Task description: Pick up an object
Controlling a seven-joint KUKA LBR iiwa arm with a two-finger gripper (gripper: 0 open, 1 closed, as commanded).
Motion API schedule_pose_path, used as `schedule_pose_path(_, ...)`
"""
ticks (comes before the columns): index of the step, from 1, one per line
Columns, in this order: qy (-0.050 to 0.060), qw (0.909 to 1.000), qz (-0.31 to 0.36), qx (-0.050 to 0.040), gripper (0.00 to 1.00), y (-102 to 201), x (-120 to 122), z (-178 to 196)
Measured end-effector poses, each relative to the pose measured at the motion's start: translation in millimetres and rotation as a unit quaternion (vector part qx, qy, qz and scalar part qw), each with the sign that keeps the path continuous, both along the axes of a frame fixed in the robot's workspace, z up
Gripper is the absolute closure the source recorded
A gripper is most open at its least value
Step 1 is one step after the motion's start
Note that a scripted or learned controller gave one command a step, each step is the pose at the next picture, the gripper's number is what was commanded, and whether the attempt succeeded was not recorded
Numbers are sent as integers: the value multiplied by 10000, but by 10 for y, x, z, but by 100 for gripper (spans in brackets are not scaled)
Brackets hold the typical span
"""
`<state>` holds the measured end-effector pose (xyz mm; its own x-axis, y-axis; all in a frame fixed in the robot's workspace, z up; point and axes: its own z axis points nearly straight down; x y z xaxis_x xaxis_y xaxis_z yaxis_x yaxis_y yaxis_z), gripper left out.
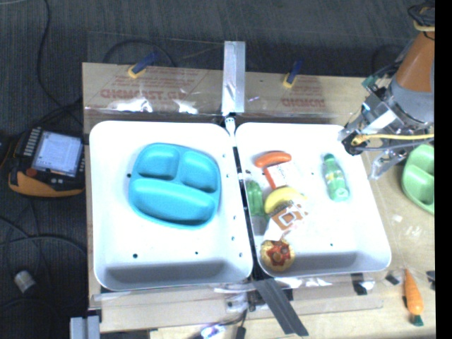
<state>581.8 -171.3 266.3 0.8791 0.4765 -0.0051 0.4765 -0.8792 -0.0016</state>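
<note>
The green bottle (335,177) lay in the right bin (367,239), near the claw (380,162), toward the view's left and slightly lower. Its long axis ran nearly up and down the view. How wide the claw stood could not be told, and no object was seen in it.

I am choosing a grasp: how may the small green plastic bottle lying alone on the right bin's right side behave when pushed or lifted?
The small green plastic bottle lies on its side in the white bin, so a push would probably roll it. Its rounded, smooth-looking body may slip from a pinch.
</note>
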Motion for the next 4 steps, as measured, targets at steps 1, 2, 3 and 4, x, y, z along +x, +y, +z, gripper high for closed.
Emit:
schedule_pose_path(1, 12, 9992, 410, 16, 0, 640, -223, -1228)
schedule_pose_path(2, 9, 9990, 449, 20, 0, 247, -691, -1715)
schedule_pose_path(3, 12, 9978, -663, 0, 0, 1591, -880, -845)
schedule_pose_path(4, -60, 9922, -1238, -88, 0, 2393, -914, -982)
